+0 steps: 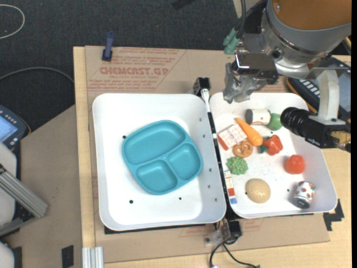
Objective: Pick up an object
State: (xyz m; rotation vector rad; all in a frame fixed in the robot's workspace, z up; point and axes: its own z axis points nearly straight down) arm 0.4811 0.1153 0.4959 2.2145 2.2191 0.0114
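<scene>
**Claw parked at the far edge of the right bin, carrot looks like the closest pick**

So going big to small: the table (pixel 139 66) has a brown cardboard sheet on top carrying two white bins. The left bin (pixel 111 194) has just a teal divided plate (pixel 162 156) sitting in the middle. The right bin (pixel 323 172) is where all the small stuff is.

The arm (pixel 307 15) comes in from the far right, and its claw (pixel 241 94) hangs over the far-left corner of the right bin, just beside the strip where the two bins meet. I honestly can't tell how far open it is, the tips are a grey blur from this angle, and I see nothing between them.

Candidates in the right bin: an orange carrot (pixel 249 131), a red-and-white packet (pixel 230 137) touching it on the left, a pretzel (pixel 242 148), a green broccoli-looking bit (pixel 237 165), a tan round thing (pixel 257 190), a red tomato-ish ball (pixel 295 163), a red pepper (pixel 273 144), a small white can (pixel 259 116) and a silver-and-red thing (pixel 303 193) in the near right.

My guess is the carrot is the pick. It lies just nearward and slightly right of the claw, long axis running diagonally from far-left to near-right, so the claw would want to close across that diagonal. The crowding from the packet and can could mess it up.
</scene>
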